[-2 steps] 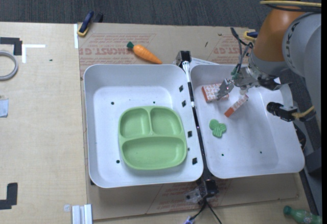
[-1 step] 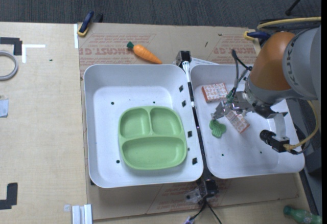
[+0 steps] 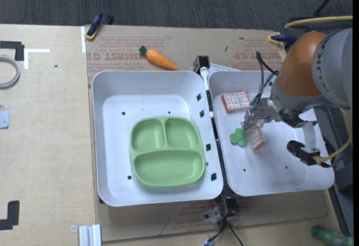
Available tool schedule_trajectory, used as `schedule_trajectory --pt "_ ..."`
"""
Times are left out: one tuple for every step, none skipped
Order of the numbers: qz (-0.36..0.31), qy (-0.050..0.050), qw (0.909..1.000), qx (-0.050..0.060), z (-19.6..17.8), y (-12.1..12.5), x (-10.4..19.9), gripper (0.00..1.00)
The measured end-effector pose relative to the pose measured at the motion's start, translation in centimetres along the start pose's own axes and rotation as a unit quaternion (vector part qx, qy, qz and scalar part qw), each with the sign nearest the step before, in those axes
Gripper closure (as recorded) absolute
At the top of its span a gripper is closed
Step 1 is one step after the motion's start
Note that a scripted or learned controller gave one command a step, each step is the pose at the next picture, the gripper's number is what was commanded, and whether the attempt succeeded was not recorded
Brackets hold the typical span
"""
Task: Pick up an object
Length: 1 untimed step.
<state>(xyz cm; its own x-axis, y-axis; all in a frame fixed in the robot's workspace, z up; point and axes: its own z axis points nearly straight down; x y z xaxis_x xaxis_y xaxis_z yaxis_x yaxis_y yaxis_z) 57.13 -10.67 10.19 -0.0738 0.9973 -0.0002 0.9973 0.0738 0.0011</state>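
Arm reaches in from the right over the right bin [image 3: 291, 180], the gripper [image 3: 251, 123] low above a small red-and-white packet [image 3: 256, 139] and just beside a green toy [image 3: 238, 137], likely lining up a pick. Can't tell how the jaws stand. A printed box [image 3: 235, 101] lies near; left bin [image 3: 112, 127] holds a green divided plate [image 3: 166, 151], and a carrot [image 3: 159, 58] sits on the counter [image 3: 45, 155].

You are looking at faint red printing on the cardboard sheet [image 3: 168, 42] under the bins; it is showing upside down and cannot be read reliably.
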Motion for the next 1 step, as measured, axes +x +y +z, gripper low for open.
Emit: schedule_trajectory --pt "0.113 0.0 0.9936 0.001 -9.01 -8.84 7.06 1.0"
